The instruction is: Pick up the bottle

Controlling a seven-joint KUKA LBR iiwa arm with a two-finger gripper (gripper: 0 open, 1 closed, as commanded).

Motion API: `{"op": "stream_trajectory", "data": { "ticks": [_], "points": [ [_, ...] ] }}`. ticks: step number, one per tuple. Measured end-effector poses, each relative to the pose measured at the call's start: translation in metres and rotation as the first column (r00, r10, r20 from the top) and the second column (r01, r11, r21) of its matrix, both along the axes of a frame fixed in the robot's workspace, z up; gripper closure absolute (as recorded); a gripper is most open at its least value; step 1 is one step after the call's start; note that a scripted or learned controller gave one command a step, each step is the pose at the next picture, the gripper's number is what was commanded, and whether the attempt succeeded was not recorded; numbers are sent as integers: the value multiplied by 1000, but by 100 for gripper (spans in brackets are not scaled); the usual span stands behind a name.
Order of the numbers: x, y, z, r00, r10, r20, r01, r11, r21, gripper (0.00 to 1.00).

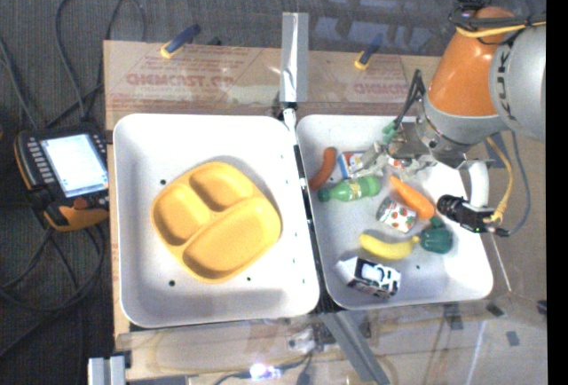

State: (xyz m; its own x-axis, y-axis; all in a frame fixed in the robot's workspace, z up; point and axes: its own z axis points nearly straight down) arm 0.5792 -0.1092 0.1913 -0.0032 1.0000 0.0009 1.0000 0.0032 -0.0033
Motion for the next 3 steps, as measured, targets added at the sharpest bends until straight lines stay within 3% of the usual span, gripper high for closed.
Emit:
{"op": "stream_trajectory", "data": {
  "ticks": [1, 2, 3],
  "points": [
    [29, -10, -80, 975, 222, 18, -222, 975, -4, 0],
    [23, -3, -87, 971, 236, 43, -235, 972, -21, 0],
    [22, -4, -87, 983, 178, 45, -178, 984, -11, 0]
  ]
}}
